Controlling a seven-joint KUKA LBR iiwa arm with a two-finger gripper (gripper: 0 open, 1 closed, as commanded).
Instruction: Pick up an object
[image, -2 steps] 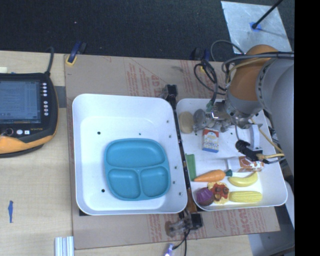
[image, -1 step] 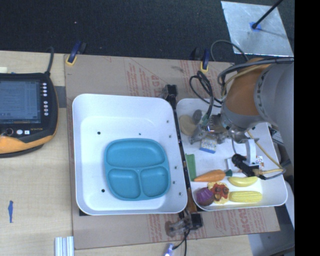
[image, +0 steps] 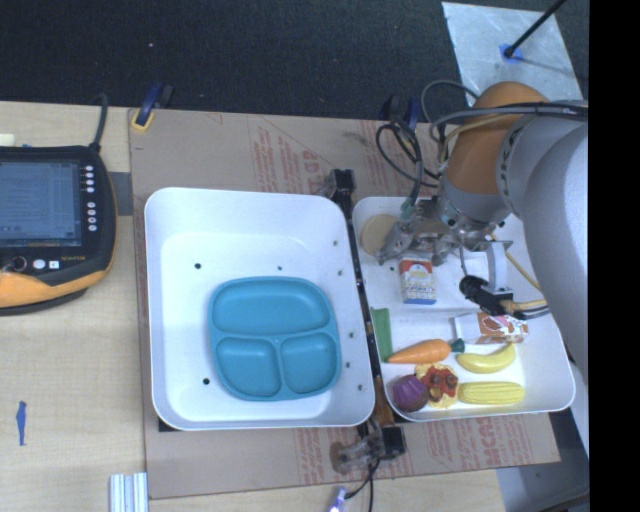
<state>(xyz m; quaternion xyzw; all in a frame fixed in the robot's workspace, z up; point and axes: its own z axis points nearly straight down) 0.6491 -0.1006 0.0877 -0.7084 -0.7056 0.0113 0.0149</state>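
The gripper (image: 425, 243) hangs low in the right bin (image: 545, 400); whether it grips anything I cannot tell. A small carton (image: 419, 282) stands just at its 6 o'clock. Carrot (image: 420, 351), banana (image: 487, 360) and corn (image: 491, 394) lie further toward 5 o'clock.

A divided tray (image: 272, 335) lies in the left bin (image: 170, 215) — toy foods (image: 455, 375) in the right bin (image: 548, 385).

Arm (image: 520, 150) reaches in, end effector (image: 428, 243) lowered
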